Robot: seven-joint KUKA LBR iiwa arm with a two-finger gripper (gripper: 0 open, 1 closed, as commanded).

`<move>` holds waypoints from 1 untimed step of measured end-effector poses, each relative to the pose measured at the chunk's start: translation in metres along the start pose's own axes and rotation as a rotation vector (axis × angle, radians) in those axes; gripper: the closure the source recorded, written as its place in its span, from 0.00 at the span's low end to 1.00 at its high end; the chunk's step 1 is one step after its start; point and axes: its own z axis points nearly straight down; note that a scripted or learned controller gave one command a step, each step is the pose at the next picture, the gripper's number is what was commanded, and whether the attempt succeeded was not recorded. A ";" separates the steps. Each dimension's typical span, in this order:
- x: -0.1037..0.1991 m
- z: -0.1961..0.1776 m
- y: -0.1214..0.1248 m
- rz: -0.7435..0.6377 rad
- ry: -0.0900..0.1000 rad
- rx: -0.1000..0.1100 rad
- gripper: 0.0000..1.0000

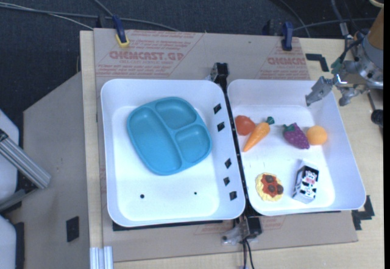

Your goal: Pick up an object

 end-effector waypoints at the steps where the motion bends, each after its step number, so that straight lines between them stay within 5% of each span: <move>1: 0.001 0.063 0.003 0.000 0.001 0.002 0.00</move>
